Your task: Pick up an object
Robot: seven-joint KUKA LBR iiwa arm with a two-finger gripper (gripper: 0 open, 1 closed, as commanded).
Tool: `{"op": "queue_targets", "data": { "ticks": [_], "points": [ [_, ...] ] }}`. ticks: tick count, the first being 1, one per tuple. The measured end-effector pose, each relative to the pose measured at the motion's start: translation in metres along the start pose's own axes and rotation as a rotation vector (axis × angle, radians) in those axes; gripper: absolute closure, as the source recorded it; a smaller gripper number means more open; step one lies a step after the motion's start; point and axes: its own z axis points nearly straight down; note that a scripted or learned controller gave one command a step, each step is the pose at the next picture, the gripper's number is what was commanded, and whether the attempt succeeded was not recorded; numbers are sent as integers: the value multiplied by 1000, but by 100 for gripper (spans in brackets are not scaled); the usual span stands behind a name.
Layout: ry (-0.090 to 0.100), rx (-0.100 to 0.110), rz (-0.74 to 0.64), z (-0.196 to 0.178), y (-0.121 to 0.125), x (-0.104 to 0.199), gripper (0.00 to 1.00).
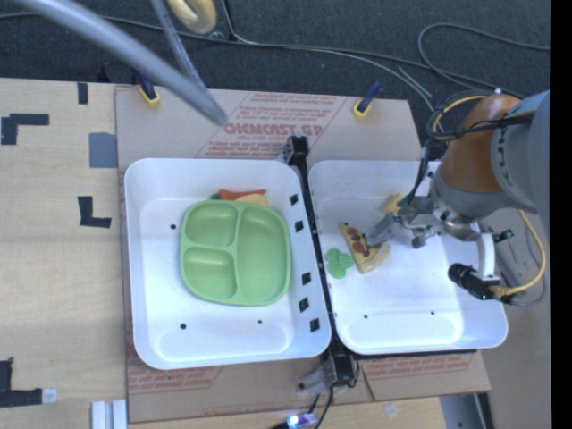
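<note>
Reaching in from the right, I have my claw (386,231) low in the right bin (465,329), its dark tip right at the upper edge of the pizza slice (362,248). From this slant I cannot tell how the claw stands, nor whether it touches the slice or only hangs just above it. Nothing shows gripped.

Nearest the front, that bin's floor lies bare and white. Further in sits my likely target, the toy pizza slice, lying flat with its point toward the divider between the bins. A small green piece (337,263) lies just beside it on the left, close to the divider wall. A yellow bit (393,204) peeks out behind my wrist, too hidden to name.

To do this well, I judge I should straddle the slice across its narrow width and come down straight. It lies flat and thin, so I need to reach the bin floor before squeezing. I should also keep off the green piece, so I don't nudge both against the wall.

Over in the left bin (143,266), well apart, a green divided plate (237,253) rests with an orange and yellow something (243,195) tucked at its far rim.
</note>
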Motion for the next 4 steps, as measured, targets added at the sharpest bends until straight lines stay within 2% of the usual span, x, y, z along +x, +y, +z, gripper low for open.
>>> {"op": "queue_targets", "data": {
  "ticks": [1, 2, 3, 4],
  "points": [
    [1, -4, -1, -14, 1, 1, 100],
    [0, -10, 0, -59, -5, 3, 100],
    [-1, -13, 0, -118, 4, 0, 100],
    [0, -10, -1, -150, 5, 1, 100]
  ]
}}
